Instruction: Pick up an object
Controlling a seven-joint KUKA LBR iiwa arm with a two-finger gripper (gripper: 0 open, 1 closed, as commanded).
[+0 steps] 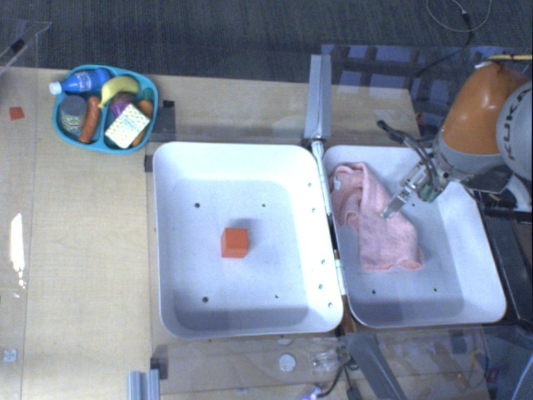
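Pink cloth [376,223] is touched by the end effector [391,210]; its grip cannot be told. Lifting is needed next.

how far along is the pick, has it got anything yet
Done: the arm has reached into the right bin, with the gripper low over the pink cloth. In hand: nothing visibly; the cloth lies spread on the bin floor, not lifted. Whether the tip touches the cloth is unclear. Left: close on something and raise it. The orange cube sits alone in the left bin.
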